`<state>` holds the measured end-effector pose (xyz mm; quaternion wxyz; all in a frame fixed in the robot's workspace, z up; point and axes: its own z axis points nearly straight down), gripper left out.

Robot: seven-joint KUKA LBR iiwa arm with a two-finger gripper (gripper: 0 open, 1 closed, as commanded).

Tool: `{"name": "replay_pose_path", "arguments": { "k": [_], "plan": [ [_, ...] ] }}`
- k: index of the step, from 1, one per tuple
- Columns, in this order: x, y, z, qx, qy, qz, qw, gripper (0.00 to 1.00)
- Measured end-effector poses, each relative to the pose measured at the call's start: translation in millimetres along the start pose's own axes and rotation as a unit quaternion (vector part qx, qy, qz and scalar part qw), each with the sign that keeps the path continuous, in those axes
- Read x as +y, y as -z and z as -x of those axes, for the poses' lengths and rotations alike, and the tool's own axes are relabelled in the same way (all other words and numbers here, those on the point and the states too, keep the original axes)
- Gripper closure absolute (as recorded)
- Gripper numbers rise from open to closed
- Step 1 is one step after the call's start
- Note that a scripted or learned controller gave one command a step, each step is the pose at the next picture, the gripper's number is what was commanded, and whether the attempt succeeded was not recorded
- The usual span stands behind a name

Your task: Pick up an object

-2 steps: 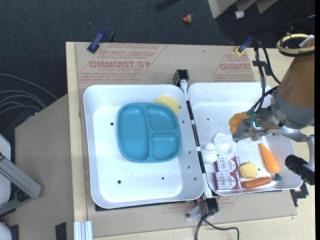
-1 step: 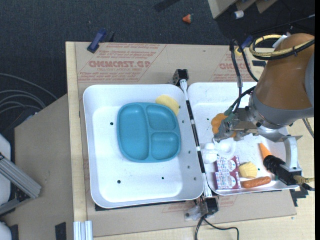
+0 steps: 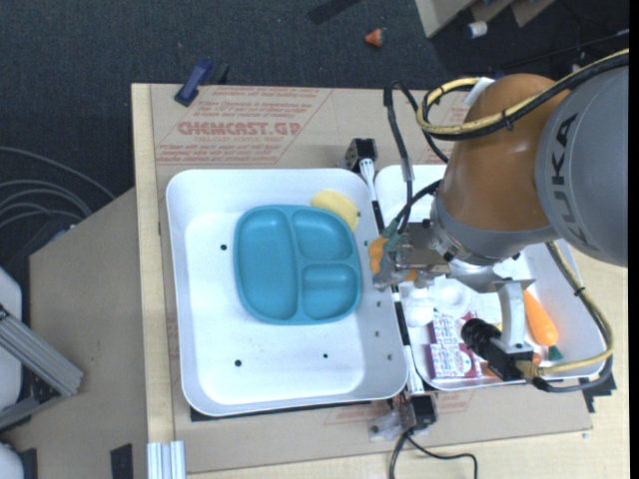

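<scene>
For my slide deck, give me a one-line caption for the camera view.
Grey-and-orange arm reaches over the right bin; a blue divided plate lies in the left bin.

A robotics lab: a KUKA arm (image 3: 539, 168) over a bench (image 3: 250, 118) with two white bins (image 3: 200, 297), loose cables (image 3: 40, 198) on dark carpet (image 3: 150, 18)

Left of the arm (image 3: 539, 168), which is grey with an orange band, a white bin (image 3: 200, 297) holds a light blue divided tray (image 3: 297, 263) and a pale yellow object (image 3: 336, 206). Below the arm, the second white bin (image 3: 589, 342) holds an orange carrot-shaped item (image 3: 540, 319), a packet (image 3: 449, 347) patterned in red and white, and white pieces (image 3: 439, 297).
</scene>
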<state>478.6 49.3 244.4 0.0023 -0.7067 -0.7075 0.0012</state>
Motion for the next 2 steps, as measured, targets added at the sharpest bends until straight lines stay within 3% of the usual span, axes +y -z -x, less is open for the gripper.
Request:
{"name": "replay_pose_path", "arguments": {
  "k": [1, 2],
  "plan": [
    [15, 27, 66, -0.001, -0.001, 0.003, 1.0000, 1.00],
    [0, 15, -58, 0.000, 0.000, 0.000, 1.0000, 1.00]
  ]
}}
